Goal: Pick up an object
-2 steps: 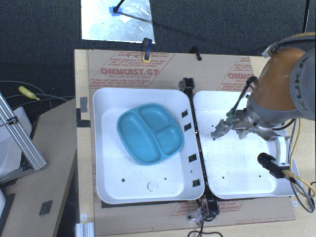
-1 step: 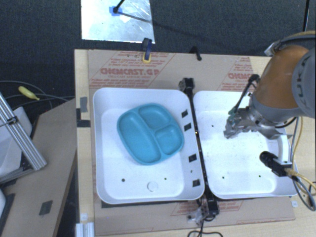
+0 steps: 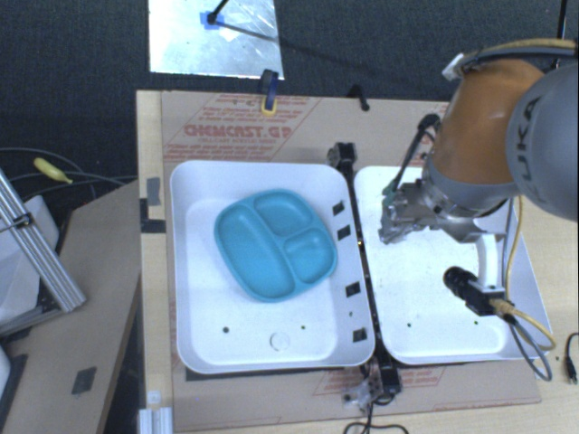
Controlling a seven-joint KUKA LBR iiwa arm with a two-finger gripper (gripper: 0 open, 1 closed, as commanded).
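While the two-finger metal gripper hovers over the right white bin, its grip cannot be told. At nine o'clock from it, a blue divided plastic plate lies in the left white bin.

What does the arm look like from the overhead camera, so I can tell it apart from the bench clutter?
The arm is bulky and rounded: a broad orange band above a grey wrist section, with part of the dark KUKA lettering on the grey shell at the right. The gripper is grey metal. A black cable runs along the arm's left side, and a yellow cable loops below by a black fitting.
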